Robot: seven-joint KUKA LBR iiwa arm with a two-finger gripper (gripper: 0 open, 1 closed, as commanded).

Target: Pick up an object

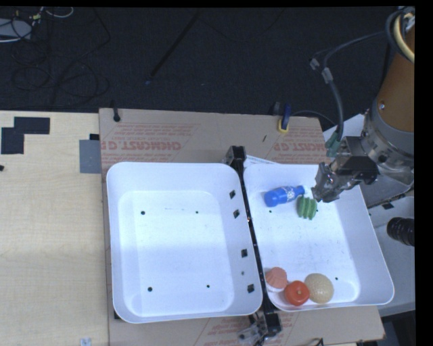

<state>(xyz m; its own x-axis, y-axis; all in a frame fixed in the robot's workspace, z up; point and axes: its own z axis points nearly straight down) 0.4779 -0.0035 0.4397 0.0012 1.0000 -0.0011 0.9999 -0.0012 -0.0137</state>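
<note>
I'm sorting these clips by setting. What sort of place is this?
Likely a robotics lab: a robot arm over two white bins, cardboard sheet underneath, loose cables behind.

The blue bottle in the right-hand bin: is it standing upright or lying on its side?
Lying on its side. The blue bottle stretches lengthwise across the right bin floor, its paler end pointing toward the green object.

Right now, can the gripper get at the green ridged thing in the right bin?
Probably yes. The gripper hangs just above and beside the green ridged object, with nothing over it. The blue bottle lies close on its left and could get nudged.
</note>
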